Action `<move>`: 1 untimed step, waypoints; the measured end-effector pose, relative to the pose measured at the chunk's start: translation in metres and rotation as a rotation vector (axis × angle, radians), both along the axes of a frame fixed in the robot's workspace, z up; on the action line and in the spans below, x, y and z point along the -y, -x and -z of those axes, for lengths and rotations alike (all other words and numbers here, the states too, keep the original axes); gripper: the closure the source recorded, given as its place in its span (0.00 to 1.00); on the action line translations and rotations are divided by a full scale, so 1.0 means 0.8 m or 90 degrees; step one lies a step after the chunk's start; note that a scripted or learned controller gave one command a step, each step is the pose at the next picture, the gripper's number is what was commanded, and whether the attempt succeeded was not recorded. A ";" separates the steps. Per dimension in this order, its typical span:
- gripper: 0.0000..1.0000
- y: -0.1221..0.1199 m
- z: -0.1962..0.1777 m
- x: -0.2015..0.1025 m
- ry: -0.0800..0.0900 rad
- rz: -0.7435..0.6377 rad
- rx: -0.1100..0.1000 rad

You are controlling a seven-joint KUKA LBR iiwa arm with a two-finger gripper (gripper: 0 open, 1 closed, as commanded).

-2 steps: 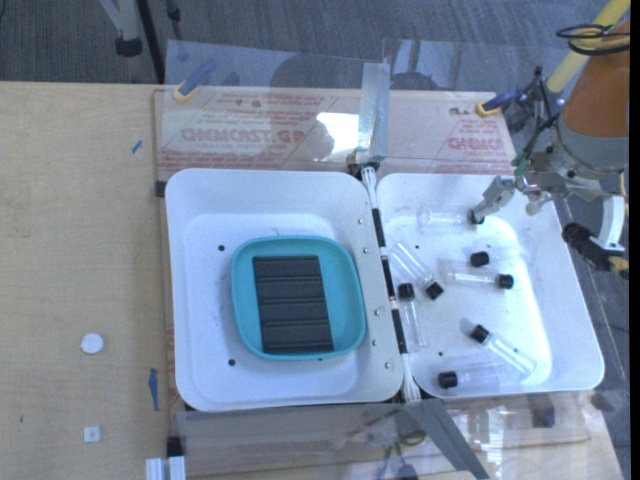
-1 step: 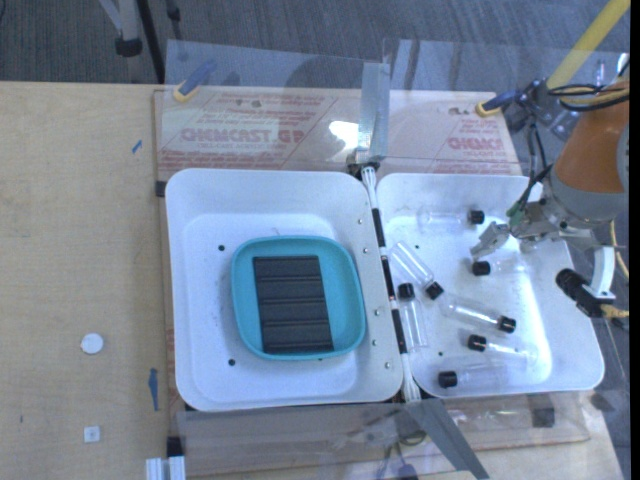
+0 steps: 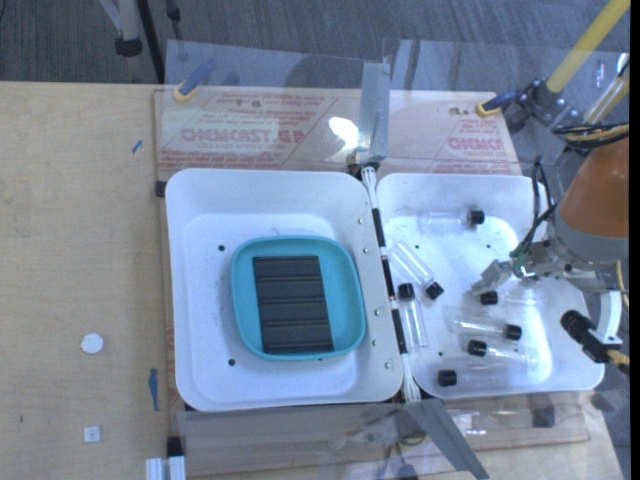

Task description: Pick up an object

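Clear vials with black caps lie scattered in the right bin (image 3: 560,368); one vial (image 3: 495,290) lies just left of the gripper (image 3: 522,264), its long axis slanting toward the teal tray (image 3: 245,278) in the left bin (image 3: 190,268). Whether the fingers are parted or clenched cannot be told.

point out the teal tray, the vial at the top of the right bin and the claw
teal tray (image 3: 245,303): camera view, on its left rim, in the left bin.
top vial (image 3: 447,218): camera view, on its clear body, left of the black cap.
claw (image 3: 503,276): camera view, at its tip above the right bin's vials.
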State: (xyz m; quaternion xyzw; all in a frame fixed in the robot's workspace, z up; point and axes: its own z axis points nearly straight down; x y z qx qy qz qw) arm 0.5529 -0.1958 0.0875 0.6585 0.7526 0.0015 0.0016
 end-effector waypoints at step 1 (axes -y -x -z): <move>0.00 0.005 -0.001 -0.005 0.001 -0.034 0.002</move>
